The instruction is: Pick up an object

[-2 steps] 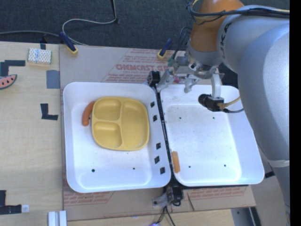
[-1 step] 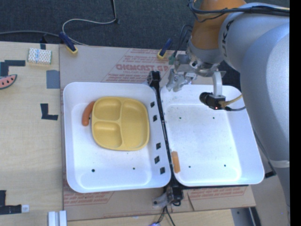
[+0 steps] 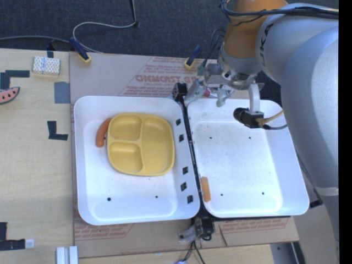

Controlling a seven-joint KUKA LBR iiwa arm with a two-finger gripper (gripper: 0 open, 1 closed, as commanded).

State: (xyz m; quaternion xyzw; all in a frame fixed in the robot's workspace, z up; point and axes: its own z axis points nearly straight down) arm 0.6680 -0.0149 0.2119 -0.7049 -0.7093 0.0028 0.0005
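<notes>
My gripper point(image 3: 207, 98) hangs over the far left corner of the right bin point(image 3: 286, 164), close to the divider between the bins. It is open and I see nothing held between its fingers. A small orange stick-shaped piece point(image 3: 205, 189) lies at the near left edge of the right bin, well below the gripper. In the left bin point(image 3: 88, 191) rests a yellow divided plate point(image 3: 141, 144), with an orange sausage-shaped piece point(image 3: 101, 133) lying against its left side.
A black fitting with a yellow cable point(image 3: 248, 117) hangs from the wrist over the right bin. Blue and yellow clamps point(image 3: 80, 49) point(image 3: 192, 57) sit on the cardboard behind the bins. A patterned block point(image 3: 46, 66) and a watermelon-slice toy point(image 3: 7, 95) lie on the bench at left.
</notes>
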